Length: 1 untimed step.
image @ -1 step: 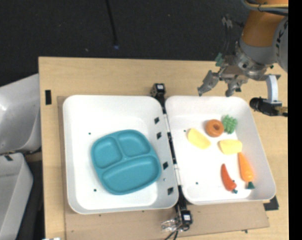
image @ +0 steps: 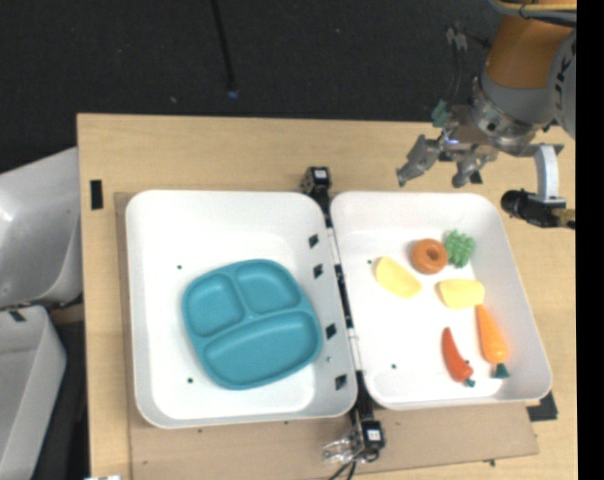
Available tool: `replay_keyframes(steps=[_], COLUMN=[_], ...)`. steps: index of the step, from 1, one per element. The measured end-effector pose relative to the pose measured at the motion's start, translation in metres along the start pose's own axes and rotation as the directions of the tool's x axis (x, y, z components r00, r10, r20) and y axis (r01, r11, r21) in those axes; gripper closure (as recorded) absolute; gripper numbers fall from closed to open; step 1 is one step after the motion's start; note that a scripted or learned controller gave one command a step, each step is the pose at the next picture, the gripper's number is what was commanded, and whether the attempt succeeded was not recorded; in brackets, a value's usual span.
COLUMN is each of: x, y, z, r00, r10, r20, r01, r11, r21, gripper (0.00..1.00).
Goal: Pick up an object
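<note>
You had the tabletop [image: 102, 158] under everything, a pale wooden board carrying two white bins side by side. The left bin [image: 152, 238] held one thing, a blue divided plate [image: 250, 321], lying flat a little below the bin's middle with its three compartments facing up. The right bin [image: 402, 368] held all the small pieces, gathered toward its right half.

Your arm [image: 527, 38] came in at the upper right, orange band above the grey wrist. The gripper [image: 444, 168] hung over the tabletop just beyond the right bin's far rim, above its upper edge and well apart from every piece in the bin. Its fingers [image: 414, 171] were spread apart with nothing between them.

In the right bin, the carrot [image: 492, 338] lay lengthwise near the right wall, and the red pepper [image: 455, 355] lay just to its left, almost parallel. Above them sat a yellow block [image: 460, 292], and left of that a yellow lemon-like piece [image: 396, 277]. An orange ring [image: 429, 256] sat further up, touching a small green leafy piece [image: 459, 248] on its right.
</note>
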<state>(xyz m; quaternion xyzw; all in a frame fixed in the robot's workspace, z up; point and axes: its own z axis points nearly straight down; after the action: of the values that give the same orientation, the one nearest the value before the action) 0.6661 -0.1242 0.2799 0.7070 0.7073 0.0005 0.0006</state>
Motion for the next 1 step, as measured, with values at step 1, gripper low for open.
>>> replay_keyframes(steps=[1], x=[-0.0043], y=[-0.0009], z=[0.063], r00=[1.0], r10=[0.001], r20=[0.002], r01=[-0.001], r11=[1.0], r21=[0.006], gripper=[0.0])
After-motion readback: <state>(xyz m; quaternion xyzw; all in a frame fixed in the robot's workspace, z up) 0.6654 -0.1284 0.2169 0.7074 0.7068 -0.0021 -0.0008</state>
